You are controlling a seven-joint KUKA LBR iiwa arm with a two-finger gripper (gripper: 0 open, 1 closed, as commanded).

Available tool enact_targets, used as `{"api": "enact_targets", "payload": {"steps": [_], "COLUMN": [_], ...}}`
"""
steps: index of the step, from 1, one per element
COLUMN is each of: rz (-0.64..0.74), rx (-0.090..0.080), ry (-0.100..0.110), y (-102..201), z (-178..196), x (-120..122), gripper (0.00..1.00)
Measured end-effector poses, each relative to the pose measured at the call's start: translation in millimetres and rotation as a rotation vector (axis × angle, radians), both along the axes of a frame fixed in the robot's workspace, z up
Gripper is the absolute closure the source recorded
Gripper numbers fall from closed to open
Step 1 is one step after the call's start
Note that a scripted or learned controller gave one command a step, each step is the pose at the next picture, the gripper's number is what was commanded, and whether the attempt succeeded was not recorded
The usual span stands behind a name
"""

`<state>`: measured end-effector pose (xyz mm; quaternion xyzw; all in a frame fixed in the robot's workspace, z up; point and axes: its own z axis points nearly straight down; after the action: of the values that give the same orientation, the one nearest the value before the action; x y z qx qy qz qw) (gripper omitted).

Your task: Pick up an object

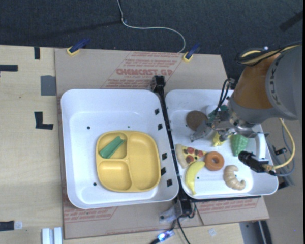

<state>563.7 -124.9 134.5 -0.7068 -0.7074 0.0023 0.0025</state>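
Note:
The right bin (175,101) holds toy food: a brown round piece (195,118), a pizza slice (185,152), a banana (193,174), a donut (214,161), a croissant (234,177), a green piece (239,143) and a small yellow piece (217,142). My gripper (212,130) reaches in from the right and sits low in this bin, just right of the brown piece and above the donut. The arm's orange band (253,87) covers the bin's far right corner.
The left bin (71,116) holds a yellow divided plate (142,161) with a green piece (111,147) in its upper left compartment. A black clip (158,82) joins the bins at the top. Cables (279,159) hang by the right bin's right edge.

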Motion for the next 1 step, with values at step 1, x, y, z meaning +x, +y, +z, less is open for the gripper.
{"api": "enact_targets", "payload": {"steps": [1], "rz": [-0.001], "rx": [-0.001], "ry": [-0.008], "y": [0.5], "z": [-51.0], "x": [0.7], "gripper": [0.0]}}
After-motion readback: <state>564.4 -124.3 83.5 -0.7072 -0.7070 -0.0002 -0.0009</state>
